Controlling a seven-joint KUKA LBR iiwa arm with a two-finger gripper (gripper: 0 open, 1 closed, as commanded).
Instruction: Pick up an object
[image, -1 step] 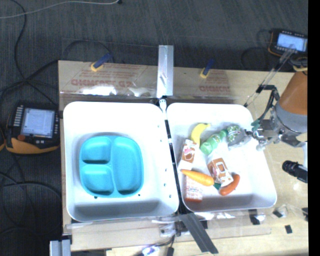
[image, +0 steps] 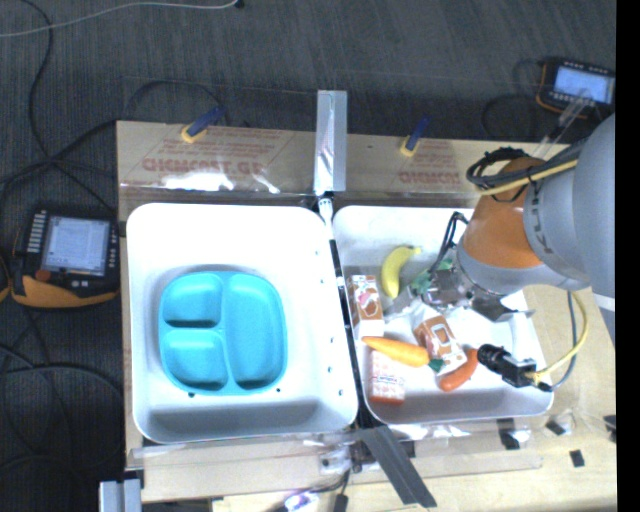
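Arm's parked over the right bin, nothing clearly grabbed.

Looking down from the overhead camera, you've got the arm (image: 545, 225) coming in from the right of the frame, orange band sitting over the upper part of the right bin (image: 520, 400). Its gripper (image: 445, 285) hangs near the middle of that bin, just right of the yellow banana (image: 398, 268); honestly can't tell from here if the fingers are wide or closed. Below it you'll spot a small orange-and-white carton (image: 436, 335), a carrot (image: 396, 351) lying across, a red sausage-looking piece (image: 458, 372), and two flat packets (image: 366, 298) along the bin's left wall. Left bin (image: 140, 260) holds a blue divided plate (image: 222, 330), center-left of frame.
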